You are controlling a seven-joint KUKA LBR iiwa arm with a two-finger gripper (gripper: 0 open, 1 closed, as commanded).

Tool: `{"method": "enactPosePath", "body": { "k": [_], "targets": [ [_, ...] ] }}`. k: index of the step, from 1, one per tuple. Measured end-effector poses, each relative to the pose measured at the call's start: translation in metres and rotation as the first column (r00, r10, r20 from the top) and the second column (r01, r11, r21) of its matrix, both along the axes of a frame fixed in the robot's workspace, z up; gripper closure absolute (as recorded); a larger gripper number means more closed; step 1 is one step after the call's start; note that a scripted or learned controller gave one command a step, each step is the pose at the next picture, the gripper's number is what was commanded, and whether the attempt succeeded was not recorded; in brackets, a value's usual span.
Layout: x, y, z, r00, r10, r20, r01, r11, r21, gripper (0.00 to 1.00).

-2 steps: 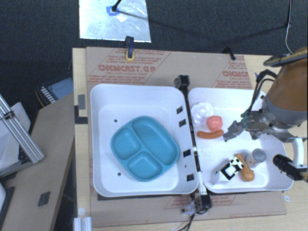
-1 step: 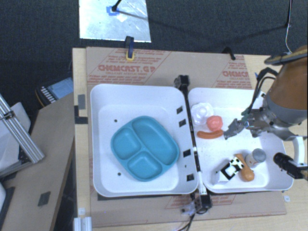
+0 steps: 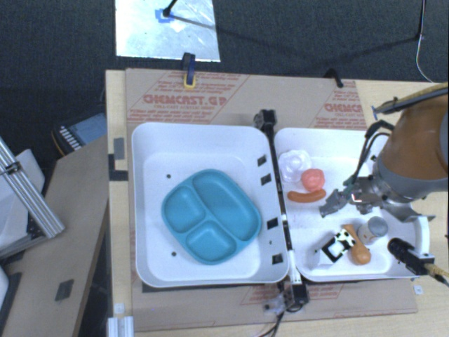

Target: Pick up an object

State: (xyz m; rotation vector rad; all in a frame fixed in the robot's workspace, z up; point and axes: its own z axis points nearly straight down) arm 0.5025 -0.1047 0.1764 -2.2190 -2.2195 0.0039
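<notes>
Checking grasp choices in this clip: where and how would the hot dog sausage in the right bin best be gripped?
Probably across its middle, from straight above. The hot dog sausage lies flat on the right bin's floor, long axis roughly left to right, so fingers should close across its narrow width. The pink-orange ball sits close behind it, leaving little room there.

red "CHEMCAST" lettering, printed on brown board (image 3: 210, 97) under bins

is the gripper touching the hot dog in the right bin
Apart. The camera view shows bare white bin floor between the gripper and the near end of the hot dog.
</notes>
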Motion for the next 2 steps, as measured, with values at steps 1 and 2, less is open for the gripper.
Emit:
{"method": "enactPosePath", "body": {
  "k": [1, 2],
  "targets": [
    [-0.003, -0.010, -0.050, 1.000, 0.000, 0.000, 0.000, 1.000, 0.000, 0.00],
    [-0.003, -0.010, -0.094, 1.000, 0.000, 0.002, 0.000, 1.000, 0.001, 0.00]
  ]
}}
